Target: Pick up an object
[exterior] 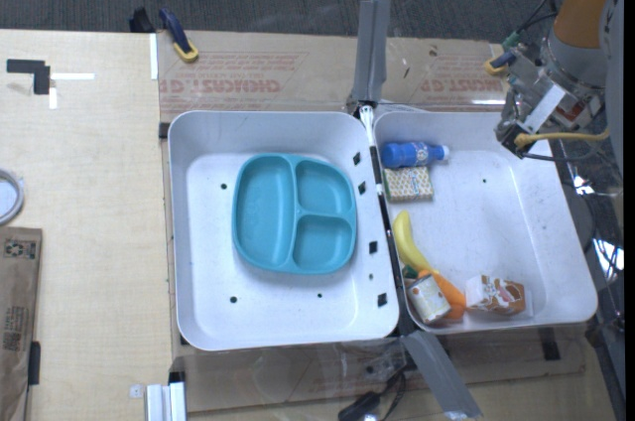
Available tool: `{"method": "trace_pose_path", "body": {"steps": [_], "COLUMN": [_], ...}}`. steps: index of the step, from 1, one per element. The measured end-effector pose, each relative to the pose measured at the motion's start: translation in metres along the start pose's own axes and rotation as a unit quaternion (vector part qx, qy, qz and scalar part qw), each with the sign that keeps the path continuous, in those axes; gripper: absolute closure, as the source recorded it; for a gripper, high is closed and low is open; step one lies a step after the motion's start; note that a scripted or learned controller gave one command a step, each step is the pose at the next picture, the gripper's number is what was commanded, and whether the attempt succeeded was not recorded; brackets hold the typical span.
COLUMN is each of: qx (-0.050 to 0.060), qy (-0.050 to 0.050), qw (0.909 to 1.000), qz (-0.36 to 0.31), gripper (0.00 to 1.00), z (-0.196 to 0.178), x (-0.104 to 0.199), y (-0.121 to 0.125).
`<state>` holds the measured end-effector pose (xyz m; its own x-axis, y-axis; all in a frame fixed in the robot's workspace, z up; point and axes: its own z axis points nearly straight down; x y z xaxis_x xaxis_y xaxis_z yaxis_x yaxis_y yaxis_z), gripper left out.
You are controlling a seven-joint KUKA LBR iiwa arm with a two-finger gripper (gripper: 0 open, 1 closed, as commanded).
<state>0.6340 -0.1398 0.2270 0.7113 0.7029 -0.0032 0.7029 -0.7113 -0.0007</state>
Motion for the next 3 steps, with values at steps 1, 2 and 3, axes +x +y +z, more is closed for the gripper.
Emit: {"method": "trace_pose_path", "body": {"steps": [1, 2, 3], "qx": [0.0, -0.001, -0.008], "qy": [0.0, 0.0, 0.001], "qw": [1.0, 0.9897, 0.992], "qz": [0.0, -0.143, -0.126], "gripper": [0.0, 0.0, 0.0], "z": [0.001, 0.118, 0.127], "x": [0.0, 0.02, 0.035], "y": [0.0, -0.021, 0.003]}}
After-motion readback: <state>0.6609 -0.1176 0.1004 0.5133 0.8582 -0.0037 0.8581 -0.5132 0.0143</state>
